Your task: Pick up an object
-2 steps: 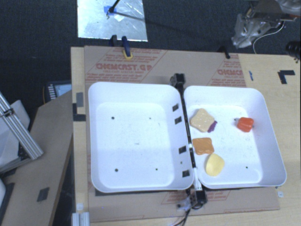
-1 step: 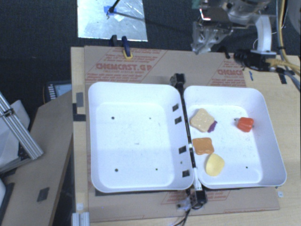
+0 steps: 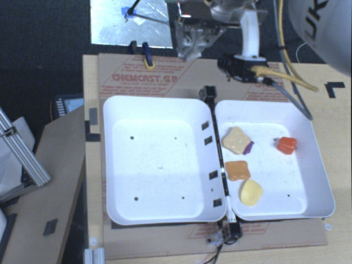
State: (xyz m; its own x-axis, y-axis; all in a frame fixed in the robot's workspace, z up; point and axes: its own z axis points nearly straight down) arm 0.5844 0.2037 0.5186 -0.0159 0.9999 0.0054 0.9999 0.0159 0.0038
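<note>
Red "CHEMCAST" lettering readable on brown board (image 3: 144, 77) under bins; partial "UK" on grey arm at 2 o'clock. Two-finger metal gripper (image 3: 190, 47) at 12 o'clock, above board, clear of bins; finger state: cannot tell. Right white bin (image 3: 316, 164) holds beige bread-like slab (image 3: 236, 139), long axis 10-to-4, purple scrap (image 3: 248, 146) touching; orange square block (image 3: 237, 170); yellow rounded piece (image 3: 251, 192); red-orange small chunk (image 3: 286, 144) at 3 o'clock.
</note>
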